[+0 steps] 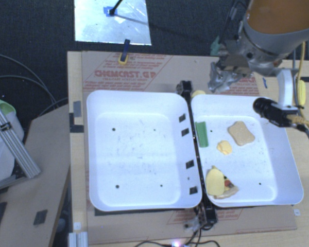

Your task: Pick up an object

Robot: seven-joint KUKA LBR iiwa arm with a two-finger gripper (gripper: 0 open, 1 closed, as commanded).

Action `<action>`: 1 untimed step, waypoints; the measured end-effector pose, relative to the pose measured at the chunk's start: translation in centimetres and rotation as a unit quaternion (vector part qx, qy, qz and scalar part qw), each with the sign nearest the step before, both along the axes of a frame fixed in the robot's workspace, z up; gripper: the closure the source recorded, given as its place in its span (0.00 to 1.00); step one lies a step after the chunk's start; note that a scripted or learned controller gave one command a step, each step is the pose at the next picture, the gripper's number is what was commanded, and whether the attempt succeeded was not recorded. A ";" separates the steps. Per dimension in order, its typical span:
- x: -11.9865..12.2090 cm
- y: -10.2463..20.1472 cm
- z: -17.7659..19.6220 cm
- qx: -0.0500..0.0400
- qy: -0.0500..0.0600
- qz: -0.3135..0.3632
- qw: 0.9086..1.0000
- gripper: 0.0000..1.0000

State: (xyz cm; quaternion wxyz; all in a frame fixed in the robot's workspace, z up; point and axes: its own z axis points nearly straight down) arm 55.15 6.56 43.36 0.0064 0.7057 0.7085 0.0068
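I am seeing the gripper (222,81) hanging above the right bin's (278,153) far rim, finger state impossible to tell, while the tan bread-shaped piece (241,133) is lying inside beside a green block (201,134).

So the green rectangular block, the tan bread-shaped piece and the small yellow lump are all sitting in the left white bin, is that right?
Not quite. The camera view shows the green rectangular block, the tan bread-shaped piece and the small yellow lump all sitting in the right white bin, not the left one.
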 end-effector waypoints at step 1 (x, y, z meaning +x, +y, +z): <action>-0.8 3.0 -15.1 -0.001 0.016 0.000 1.000 1.00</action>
